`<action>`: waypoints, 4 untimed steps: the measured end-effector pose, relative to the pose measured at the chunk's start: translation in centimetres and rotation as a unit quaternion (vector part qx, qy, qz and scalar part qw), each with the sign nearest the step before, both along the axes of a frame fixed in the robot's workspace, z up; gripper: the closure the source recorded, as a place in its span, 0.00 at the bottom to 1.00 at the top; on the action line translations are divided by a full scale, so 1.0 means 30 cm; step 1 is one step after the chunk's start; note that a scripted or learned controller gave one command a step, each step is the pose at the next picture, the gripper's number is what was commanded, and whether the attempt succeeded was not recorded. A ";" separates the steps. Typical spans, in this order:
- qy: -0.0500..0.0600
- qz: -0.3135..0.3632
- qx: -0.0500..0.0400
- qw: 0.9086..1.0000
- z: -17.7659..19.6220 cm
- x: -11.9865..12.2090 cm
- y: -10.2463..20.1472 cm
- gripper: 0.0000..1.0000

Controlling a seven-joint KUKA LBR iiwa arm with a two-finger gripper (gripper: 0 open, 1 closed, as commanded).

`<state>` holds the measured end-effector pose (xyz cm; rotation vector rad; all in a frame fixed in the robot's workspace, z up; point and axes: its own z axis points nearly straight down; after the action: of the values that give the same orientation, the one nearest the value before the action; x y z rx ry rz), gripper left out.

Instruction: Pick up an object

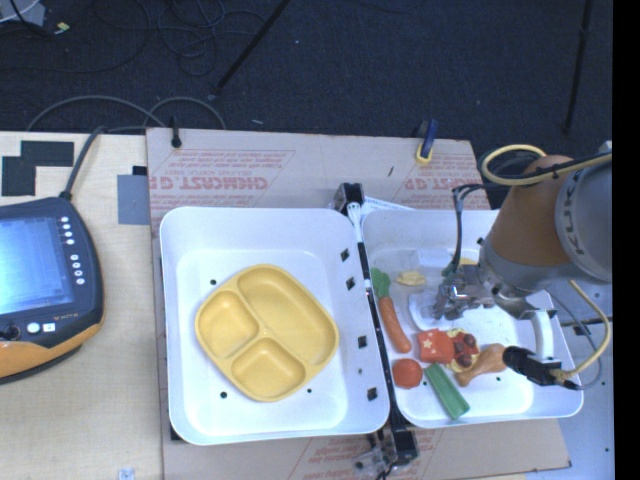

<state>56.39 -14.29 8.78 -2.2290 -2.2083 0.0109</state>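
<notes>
Dark floor surrounds the bench; toy food fills the right bin (520,400). Gripper (452,303) hangs above the carrot (395,326) and red block (436,345); jaw state indiscernible. Best practice: centre over one isolated item, descend vertically.

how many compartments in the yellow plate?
3. The yellow plate in the left bin has one at its upper left, one at its upper right, and one at the bottom.

The cardboard sheet (300,168) under the bins bears red print, upside down and not clearly legible.
</notes>
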 end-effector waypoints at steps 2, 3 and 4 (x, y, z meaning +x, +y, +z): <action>-0.004 0.005 0.001 1.000 0.004 -0.264 -0.233 1.00; -0.005 0.010 0.003 1.000 0.123 -0.093 0.146 1.00; -0.005 0.007 0.002 1.000 0.344 -0.113 0.358 1.00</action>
<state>53.01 -3.56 19.09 -2.2151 -2.2268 -0.0042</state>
